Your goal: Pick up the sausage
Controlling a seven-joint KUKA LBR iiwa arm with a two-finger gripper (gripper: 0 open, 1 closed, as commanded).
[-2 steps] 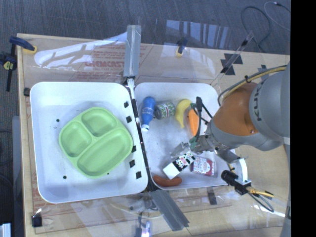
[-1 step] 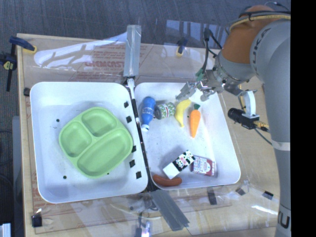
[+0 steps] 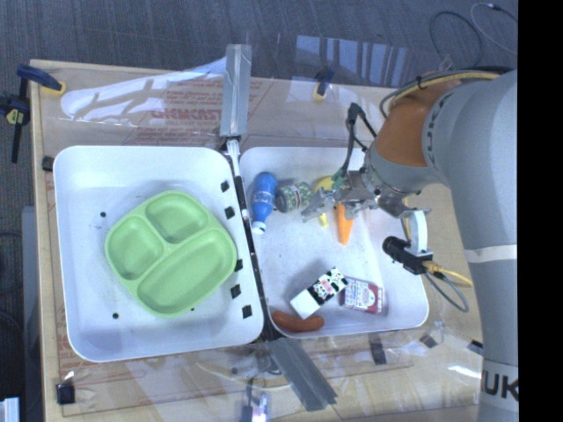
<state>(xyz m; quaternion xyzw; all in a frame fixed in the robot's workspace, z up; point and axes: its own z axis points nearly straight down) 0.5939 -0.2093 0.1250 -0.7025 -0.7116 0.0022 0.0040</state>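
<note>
The sausage (image 3: 297, 322) is a brown-red link lying flat in the right bin (image 3: 400, 319), against its front wall near the front left corner. My gripper (image 3: 327, 202) hangs over the back middle of that bin, well away from the sausage. It sits just beside an orange carrot (image 3: 345, 227) and a small yellow-green item (image 3: 326, 184). I see nothing held in it.
A blue bottle (image 3: 263, 197) lies at the right bin's back left. A cow-patterned carton (image 3: 318, 291) and a red-and-white carton (image 3: 361, 296) lie just behind the sausage. The left bin (image 3: 75, 236) holds a green divided plate (image 3: 171, 251).
</note>
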